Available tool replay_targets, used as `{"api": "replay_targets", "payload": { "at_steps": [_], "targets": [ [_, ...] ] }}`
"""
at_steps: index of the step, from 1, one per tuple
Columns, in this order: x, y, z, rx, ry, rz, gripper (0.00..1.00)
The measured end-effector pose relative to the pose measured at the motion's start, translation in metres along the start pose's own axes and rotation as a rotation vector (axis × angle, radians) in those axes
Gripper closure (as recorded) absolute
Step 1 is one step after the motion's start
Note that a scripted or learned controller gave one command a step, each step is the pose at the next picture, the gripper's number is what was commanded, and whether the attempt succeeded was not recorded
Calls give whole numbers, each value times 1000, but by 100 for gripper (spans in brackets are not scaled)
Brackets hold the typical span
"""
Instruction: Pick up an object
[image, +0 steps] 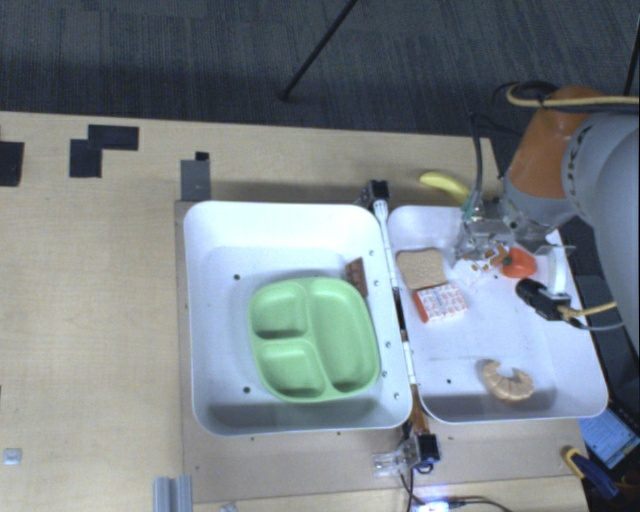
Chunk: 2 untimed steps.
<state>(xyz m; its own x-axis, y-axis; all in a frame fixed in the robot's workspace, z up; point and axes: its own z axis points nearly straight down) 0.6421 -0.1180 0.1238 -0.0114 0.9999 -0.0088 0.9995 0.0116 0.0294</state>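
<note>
I see two white bins on the counter: the left bin (200, 300) carries one green divided plate (312, 338), the right bin (570, 385) four loose items. My tool (484, 243) hangs over the right bin's far edge; whether its fingers are apart or together I cannot tell. Just beside it, toward the arm, lies one orange-red toy (517, 263), my likeliest target. Toward the left bin sit one bread slice (422, 266) and one patterned packet (440, 301); one croissant (506, 381) rests near the front edge.

You see the gripper (482, 243) low in the right bin (560, 395), beside a bread slice (421, 266) and tomato (518, 263); a green tray (312, 338) fills the left bin (215, 300).
</note>
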Motion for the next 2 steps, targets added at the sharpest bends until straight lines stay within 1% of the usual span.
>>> {"api": "replay_targets", "payload": {
  "at_steps": [1,2],
  "targets": [
    [78,31,-62,24,10,3,100],
    [77,30,-61,26,8,5,0]
  ]
}}
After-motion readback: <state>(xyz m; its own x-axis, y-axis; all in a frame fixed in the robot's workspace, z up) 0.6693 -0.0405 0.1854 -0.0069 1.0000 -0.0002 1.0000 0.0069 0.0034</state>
